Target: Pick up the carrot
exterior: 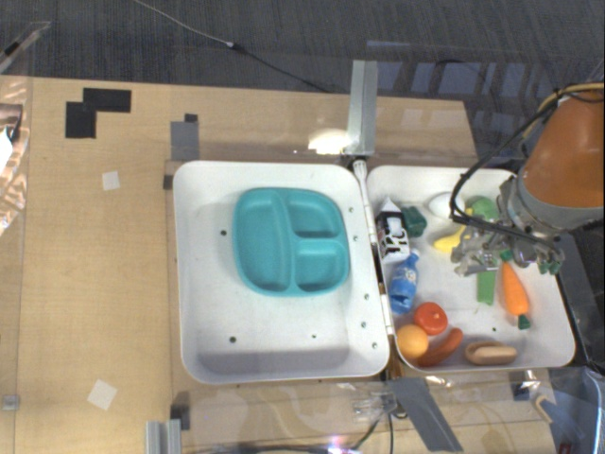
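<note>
The carrot (514,291) is orange with a small green tip at its near end. It lies in the right bin (558,348), near the bin's right side. My gripper (484,252) hangs low over the same bin, just left of and slightly beyond the carrot's upper end. A green stick-shaped piece (485,287) lies beside the carrot on its left, directly below the gripper. Nothing can be seen held by the gripper. The arm's orange band (567,154) rises above the wrist at the right.
The right bin is crowded: a black-and-white bottle (392,235), a dark green block (414,220), a yellow piece (446,244), a blue bottle (404,282), a red tomato (430,317), an orange (411,340), a sausage (442,346), a bun (492,353). A teal divided plate (288,239) sits in the left bin (203,348).
</note>
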Robot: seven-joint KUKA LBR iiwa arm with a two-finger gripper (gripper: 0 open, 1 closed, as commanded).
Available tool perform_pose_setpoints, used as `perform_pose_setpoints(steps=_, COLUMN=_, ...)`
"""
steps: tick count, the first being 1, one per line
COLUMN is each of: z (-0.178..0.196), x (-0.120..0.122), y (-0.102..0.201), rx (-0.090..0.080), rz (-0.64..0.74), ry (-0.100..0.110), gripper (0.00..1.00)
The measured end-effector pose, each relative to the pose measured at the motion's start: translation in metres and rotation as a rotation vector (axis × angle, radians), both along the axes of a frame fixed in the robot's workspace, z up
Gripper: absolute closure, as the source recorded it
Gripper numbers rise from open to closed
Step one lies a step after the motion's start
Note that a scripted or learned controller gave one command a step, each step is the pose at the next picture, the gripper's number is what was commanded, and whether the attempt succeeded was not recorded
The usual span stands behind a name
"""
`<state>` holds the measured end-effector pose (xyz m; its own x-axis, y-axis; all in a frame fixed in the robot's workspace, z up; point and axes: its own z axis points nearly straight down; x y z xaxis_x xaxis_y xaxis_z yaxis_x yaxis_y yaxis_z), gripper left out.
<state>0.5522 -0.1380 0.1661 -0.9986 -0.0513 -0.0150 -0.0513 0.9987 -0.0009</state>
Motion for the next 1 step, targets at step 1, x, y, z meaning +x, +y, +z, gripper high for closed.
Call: perform_pose_setpoints(steps=1, z=-0.0751, x=-0.0336, y=-0.0283, rx=-0.003, rz=0.101, ry=-0.003, gripper=1.00)
